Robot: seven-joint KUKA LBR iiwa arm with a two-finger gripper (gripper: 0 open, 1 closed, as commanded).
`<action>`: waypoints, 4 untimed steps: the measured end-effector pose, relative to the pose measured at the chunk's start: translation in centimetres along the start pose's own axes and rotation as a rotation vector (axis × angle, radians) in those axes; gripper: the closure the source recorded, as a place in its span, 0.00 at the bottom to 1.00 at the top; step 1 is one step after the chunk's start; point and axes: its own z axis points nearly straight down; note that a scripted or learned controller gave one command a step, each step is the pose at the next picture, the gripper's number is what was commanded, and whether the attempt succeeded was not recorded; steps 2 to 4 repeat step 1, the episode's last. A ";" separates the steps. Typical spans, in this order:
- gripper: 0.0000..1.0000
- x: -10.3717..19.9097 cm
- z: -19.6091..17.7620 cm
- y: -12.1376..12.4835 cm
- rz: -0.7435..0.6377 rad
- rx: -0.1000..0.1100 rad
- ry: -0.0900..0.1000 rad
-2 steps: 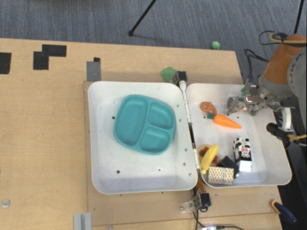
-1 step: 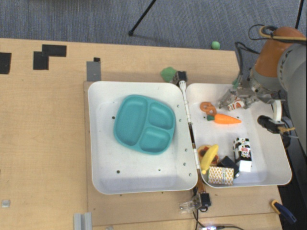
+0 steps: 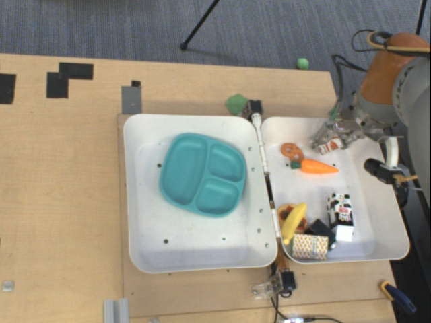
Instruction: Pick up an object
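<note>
A pale wooden surface fills most of the view. Blue-grey carpet lies toward twelve o'clock, crossed by a thin dark pole. Black tape patches sit at ten o'clock.

You have two white bins: the left bin holds one teal divided plate. Near the jaws, the right bin holds one toy carrot, one pretzel, one banana, one cow figure and one patterned cup.
</note>
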 end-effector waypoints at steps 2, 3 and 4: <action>1.00 6.1 -7.6 0.0 0.005 0.002 0.003; 1.00 6.1 -7.6 0.0 0.005 0.002 0.003; 1.00 6.1 -7.6 0.0 0.005 0.002 0.003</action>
